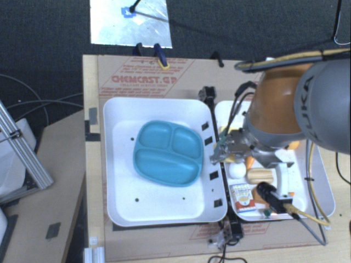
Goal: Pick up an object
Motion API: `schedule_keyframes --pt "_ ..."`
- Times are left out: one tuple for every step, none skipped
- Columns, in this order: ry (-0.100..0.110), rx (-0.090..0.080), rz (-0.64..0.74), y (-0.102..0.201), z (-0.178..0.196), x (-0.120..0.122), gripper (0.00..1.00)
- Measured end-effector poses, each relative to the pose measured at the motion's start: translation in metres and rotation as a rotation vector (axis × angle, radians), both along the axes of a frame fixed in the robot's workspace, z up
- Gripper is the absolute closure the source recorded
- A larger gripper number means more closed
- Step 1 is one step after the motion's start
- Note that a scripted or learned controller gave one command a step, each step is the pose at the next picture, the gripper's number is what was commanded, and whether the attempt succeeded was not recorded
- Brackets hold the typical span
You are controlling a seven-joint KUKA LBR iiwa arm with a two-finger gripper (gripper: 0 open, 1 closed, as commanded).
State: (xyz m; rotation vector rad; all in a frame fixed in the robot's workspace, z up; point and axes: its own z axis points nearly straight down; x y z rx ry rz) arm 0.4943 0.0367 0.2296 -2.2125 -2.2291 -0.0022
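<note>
Gripper low over right bin, finger state cannot tell, white egg just beside, blue tray in left bin

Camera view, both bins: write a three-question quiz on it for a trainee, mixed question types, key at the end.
1. True or false: the blue divided plate lies in the left bin.
2. Multiple choice. Which bin is the arm over? A) the left bin B) the right bin C) neither bin
3. Fill in: the white egg lies just left of the ____.

Key
1. True.
2. B. The arm covers much of that bin.
3. Bread roll: a tan, bun-like piece, touching or nearly touching the egg.
</note>
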Motion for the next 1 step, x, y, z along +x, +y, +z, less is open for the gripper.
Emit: schedule_keyframes --pt "0.001 -0.002 -0.002 0.0013 -0.0149 0.0128 1.0"
